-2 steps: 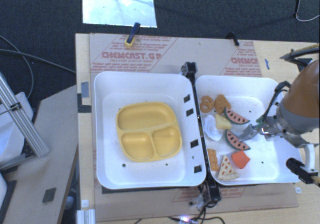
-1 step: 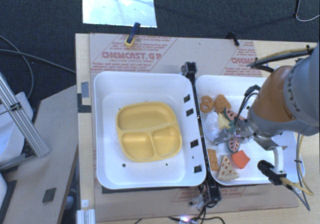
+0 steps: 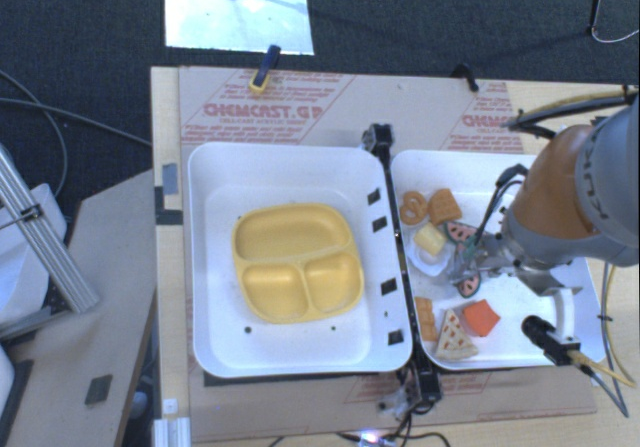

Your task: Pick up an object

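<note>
My gripper (image 3: 470,270) is low in the right bin (image 3: 560,170), reaching in from the right among several toy food pieces. A watermelon slice (image 3: 461,232) lies just above it, and a small dark reddish piece (image 3: 468,286) sits right under its tip. To its left, a pale yellow block (image 3: 430,239) rests on a small white plate (image 3: 424,262). An orange-red block (image 3: 481,318) and a pizza-like wedge (image 3: 455,337) lie below the gripper. A pretzel (image 3: 412,205) and a brown pastry (image 3: 444,205) are toward the back.
The left bin (image 3: 215,175) holds a yellow divided tray (image 3: 297,261). A waffle-like cracker (image 3: 426,318) lies by the right bin's left wall. The arm's bulky grey and orange wrist (image 3: 560,200) covers the right bin's right half.
</note>
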Controlling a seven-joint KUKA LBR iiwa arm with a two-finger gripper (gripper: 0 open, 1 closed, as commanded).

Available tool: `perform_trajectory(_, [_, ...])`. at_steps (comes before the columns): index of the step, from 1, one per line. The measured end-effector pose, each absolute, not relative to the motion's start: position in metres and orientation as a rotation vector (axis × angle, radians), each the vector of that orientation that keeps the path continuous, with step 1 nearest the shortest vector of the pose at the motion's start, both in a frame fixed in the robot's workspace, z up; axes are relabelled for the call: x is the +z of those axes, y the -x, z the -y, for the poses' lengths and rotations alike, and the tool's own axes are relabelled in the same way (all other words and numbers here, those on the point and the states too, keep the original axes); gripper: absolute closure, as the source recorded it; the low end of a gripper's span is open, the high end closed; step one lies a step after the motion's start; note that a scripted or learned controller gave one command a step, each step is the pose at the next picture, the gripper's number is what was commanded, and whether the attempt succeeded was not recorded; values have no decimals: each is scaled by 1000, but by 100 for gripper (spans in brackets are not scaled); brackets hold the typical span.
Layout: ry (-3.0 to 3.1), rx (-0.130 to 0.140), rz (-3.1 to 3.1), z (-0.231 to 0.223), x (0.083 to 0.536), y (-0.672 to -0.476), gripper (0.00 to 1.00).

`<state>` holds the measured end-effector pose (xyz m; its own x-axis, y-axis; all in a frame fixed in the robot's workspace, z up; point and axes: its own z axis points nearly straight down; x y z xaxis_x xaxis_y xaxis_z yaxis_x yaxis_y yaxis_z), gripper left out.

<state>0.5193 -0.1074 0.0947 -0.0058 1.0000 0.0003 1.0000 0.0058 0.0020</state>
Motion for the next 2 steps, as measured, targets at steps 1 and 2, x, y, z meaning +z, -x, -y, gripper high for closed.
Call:
perform_trajectory(1, [-2204, 16, -2228, 53, 214, -514, 100])
perform_trajectory(2, [-2204, 13, -2236, -31, 262, -509, 100])
